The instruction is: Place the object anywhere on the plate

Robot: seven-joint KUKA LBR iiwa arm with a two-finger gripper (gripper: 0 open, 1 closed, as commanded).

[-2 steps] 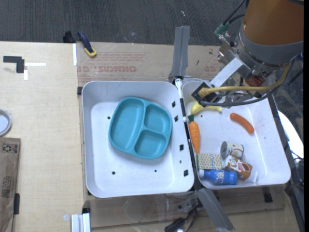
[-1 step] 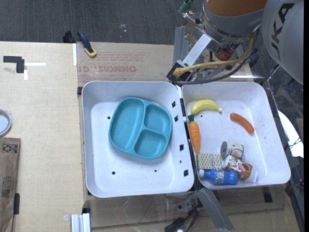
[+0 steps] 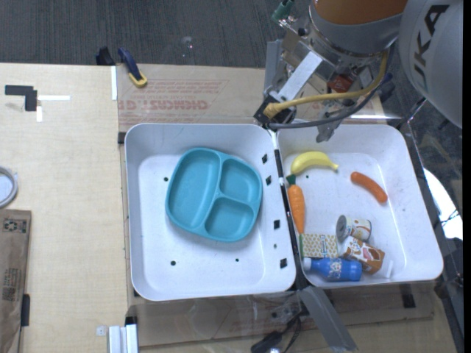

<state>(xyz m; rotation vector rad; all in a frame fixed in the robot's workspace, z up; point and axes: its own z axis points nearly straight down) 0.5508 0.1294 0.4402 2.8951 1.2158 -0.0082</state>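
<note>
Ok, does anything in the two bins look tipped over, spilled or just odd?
Nothing is spilled. In the right bin, the blue bottle and the small can lie on their sides. The plate sits flat but turned askew in the left bin.

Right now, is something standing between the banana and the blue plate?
Only the two bin walls that meet between the bins. The banana lies just right of them, and the plate lies left of them.

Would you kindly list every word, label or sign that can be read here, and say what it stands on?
"KA", the end of a larger name, on the grey arm.
Red mirrored lettering on the cardboard sheet: too blurred to read.
A recycling-type symbol on the brown bag.
Labels on the blue bottle and small can: too small to read.
</note>
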